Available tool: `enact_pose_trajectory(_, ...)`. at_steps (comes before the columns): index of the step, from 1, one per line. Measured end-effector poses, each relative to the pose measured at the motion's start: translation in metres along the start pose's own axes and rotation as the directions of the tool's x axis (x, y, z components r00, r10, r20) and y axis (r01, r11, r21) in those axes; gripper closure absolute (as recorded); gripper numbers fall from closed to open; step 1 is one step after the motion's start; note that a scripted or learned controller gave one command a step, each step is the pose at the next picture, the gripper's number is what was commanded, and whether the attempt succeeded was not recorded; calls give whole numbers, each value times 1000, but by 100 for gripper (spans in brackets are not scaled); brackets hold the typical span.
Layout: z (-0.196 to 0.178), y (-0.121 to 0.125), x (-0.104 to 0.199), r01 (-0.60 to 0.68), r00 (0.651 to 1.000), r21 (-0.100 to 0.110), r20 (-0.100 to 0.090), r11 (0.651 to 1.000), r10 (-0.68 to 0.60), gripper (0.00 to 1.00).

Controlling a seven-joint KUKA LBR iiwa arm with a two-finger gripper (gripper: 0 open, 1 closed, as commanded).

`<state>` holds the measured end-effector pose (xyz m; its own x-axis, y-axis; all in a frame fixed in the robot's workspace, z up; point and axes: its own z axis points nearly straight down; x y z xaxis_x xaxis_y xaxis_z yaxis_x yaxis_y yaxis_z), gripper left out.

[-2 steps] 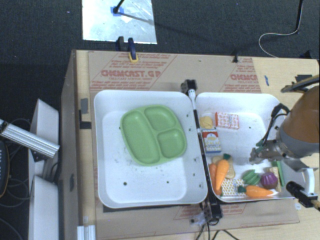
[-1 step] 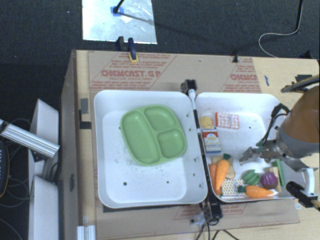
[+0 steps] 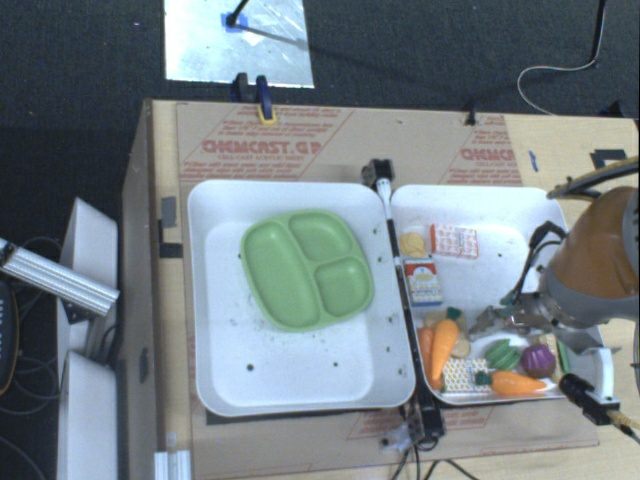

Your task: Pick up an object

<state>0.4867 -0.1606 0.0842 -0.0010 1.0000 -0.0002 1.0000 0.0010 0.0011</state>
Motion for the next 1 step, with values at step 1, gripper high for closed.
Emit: enact_pose_trajectory(1, -11, 1, 0, 0, 1000, -2, -1, 1000, 0, 100)
